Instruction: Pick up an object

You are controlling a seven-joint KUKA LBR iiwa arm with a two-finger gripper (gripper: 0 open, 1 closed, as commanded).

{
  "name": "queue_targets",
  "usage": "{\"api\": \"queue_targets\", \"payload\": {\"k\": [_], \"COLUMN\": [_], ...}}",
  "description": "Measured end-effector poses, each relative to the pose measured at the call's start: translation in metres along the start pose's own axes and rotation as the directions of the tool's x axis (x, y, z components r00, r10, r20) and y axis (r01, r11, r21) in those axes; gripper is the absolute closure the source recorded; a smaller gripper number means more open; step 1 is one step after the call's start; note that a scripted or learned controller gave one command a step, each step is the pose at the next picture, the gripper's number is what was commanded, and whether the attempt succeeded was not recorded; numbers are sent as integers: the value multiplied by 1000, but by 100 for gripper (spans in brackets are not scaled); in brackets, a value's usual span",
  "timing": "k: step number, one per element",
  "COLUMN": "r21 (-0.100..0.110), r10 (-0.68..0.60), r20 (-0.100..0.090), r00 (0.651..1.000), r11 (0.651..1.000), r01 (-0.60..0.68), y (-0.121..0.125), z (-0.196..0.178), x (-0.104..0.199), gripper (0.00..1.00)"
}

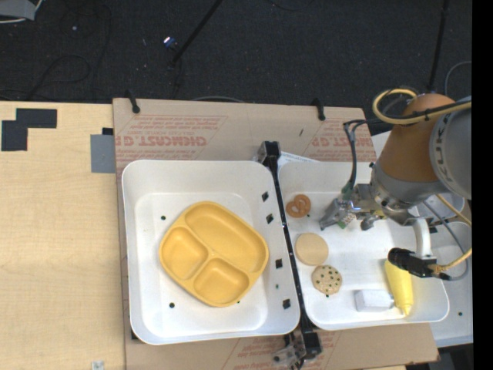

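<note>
The right bin (339, 177) holds a brown pretzel (298, 205), a plain tan round cookie (311, 248), a chocolate-chip cookie (326, 279), a yellow banana (400, 285) with a black tip, and a small white block (373, 300). My gripper (344, 216) hangs low over the middle of this bin, to the right of the pretzel and above the tan cookie. Nothing shows between its fingers. The arm's orange band (412, 145) rises behind it at the right.
The left bin (146, 206) carries a yellow divided plate (213, 252) with three compartments. A black divider (282, 237) separates the bins. Cables loop around the arm at the right. A wooden bench surface (54, 245) lies to the left.
</note>
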State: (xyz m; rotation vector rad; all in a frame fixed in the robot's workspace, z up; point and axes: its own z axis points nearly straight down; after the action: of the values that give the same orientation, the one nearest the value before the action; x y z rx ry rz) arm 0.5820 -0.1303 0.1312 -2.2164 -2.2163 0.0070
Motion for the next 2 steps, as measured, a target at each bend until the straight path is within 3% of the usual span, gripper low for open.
{"api": "queue_targets", "payload": {"k": [1,2], "r21": [-3,-4], "r10": [1,3], "r20": [1,1], "r00": [1000,1000], "r11": [1000,1000], "r01": [-1,-3], "y": [0,0], "z": [46,34], "x": [1,0], "gripper": [0,100]}}
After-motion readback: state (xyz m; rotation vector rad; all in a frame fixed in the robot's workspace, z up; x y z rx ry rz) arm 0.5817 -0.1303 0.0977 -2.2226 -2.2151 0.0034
